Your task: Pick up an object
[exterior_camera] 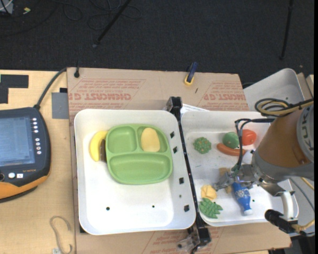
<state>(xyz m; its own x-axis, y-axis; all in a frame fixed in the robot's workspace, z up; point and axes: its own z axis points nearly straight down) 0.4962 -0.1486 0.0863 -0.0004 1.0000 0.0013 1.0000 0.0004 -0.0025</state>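
Observation:
In the right bin [222, 121], my gripper [232, 183] hangs low, just above and left of a blue bottle-shaped toy [243, 198]. A yellow toy piece [208, 192] lies to the gripper's left, with a green leafy toy [211, 209] below that. Farther back in the same bin sit a green broccoli [202, 145], a green round toy [231, 140], a red tomato [248, 137] and an orange carrot-like piece [228, 150]. The arm's orange band [283, 142] covers the bin's right side.
The left bin [127, 216] holds a green divided plate [139, 157] with a pale yellow item [150, 139] in its upper right compartment, and a banana [97, 145] against the plate's left edge. A tablet [13, 147] lies on the bench at far left.

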